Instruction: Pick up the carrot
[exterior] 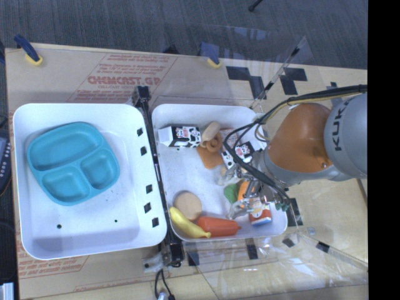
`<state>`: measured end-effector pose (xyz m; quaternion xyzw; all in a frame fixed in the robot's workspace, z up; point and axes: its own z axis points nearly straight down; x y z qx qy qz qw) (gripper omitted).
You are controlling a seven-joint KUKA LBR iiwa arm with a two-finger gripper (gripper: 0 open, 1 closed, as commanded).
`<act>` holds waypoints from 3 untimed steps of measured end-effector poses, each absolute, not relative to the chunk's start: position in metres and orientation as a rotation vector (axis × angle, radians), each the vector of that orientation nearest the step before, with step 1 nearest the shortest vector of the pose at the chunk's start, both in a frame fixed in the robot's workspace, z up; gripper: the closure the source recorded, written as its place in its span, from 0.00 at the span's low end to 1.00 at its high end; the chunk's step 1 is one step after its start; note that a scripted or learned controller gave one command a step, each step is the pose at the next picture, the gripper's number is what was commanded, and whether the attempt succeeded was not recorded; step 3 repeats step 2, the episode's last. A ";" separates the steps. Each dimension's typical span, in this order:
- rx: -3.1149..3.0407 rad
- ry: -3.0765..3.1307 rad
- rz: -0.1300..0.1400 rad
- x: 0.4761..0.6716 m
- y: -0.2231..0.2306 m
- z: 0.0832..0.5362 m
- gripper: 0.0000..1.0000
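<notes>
One end effector [245,195] hangs above the right bin [187,112], finger spread unreadable, near the carrot [219,225].

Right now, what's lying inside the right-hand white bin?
A carrot, a banana, a small milk carton and a few other toy foods. The arm and its hand cover whatever lies beneath them.

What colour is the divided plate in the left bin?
Light blue; the divided plate shows clearly in the camera view, lying in the left bin.
</notes>
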<state>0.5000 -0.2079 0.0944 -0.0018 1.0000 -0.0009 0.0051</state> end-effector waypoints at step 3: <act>0.750 3.047 0.002 0.517 -0.162 0.144 1.00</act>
